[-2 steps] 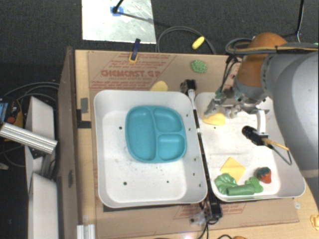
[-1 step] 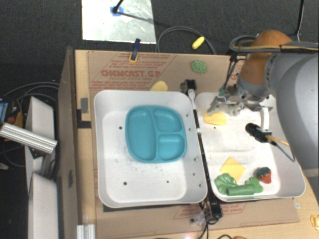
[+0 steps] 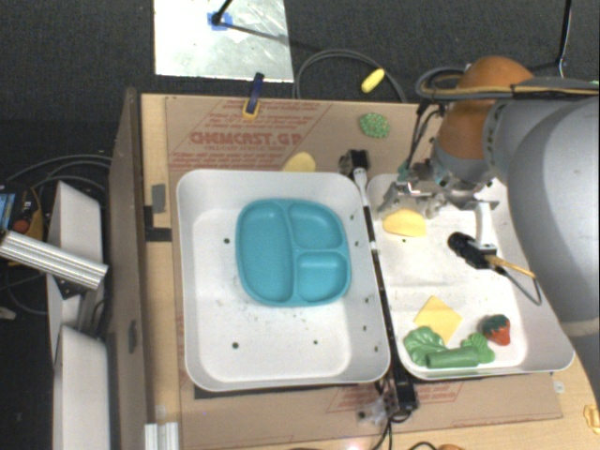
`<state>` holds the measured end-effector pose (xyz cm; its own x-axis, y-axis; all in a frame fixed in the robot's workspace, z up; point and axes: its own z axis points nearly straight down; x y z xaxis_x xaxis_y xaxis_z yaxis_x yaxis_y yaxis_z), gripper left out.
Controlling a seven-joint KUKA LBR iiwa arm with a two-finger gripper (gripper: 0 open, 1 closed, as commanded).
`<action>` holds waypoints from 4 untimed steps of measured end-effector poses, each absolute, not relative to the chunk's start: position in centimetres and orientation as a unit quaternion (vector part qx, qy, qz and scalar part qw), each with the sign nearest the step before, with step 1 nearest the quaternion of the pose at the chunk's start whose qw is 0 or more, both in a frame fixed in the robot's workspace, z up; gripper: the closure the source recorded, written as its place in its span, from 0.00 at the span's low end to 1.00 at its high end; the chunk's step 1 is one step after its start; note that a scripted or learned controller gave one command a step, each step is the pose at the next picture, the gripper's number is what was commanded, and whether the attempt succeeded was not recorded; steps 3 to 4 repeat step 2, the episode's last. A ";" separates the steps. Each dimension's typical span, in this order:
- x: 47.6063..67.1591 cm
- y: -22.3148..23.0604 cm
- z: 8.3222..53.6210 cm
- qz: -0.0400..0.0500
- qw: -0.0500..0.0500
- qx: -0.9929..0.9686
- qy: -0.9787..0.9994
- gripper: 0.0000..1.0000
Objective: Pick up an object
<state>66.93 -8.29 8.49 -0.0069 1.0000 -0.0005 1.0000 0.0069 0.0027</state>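
We find the gripper (image 3: pixel 410 201) low over the right bin (image 3: pixel 544 345), at the bin's 11 o'clock corner. We cannot tell whether it is released or clenched, and nothing shows in its grasp. A yellow lump (image 3: pixel 405 223) lies on the bin floor just at its 6 o'clock, touching it or nearly so. We judge the step in hand to be the approach to this lump, with the grasp not yet made.

Further out, toward 5 o'clock, lie a yellow wedge (image 3: pixel 438 317), a green piece (image 3: pixel 448 350) and a red piece (image 3: pixel 497 328). At 8 o'clock, in the left bin (image 3: pixel 202 345), sits a blue tray (image 3: pixel 292 251).

The next move calls for settling squarely over the lump, closing, then lifting. The bin wall close at 9 o'clock leaves little room.
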 end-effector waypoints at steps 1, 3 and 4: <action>66.2 -8.6 8.5 0.000 0.001 0.707 0.708 0.00; 66.5 -8.6 9.8 0.002 0.004 0.705 0.709 1.00; 66.5 -8.6 9.8 0.002 0.004 0.705 0.709 1.00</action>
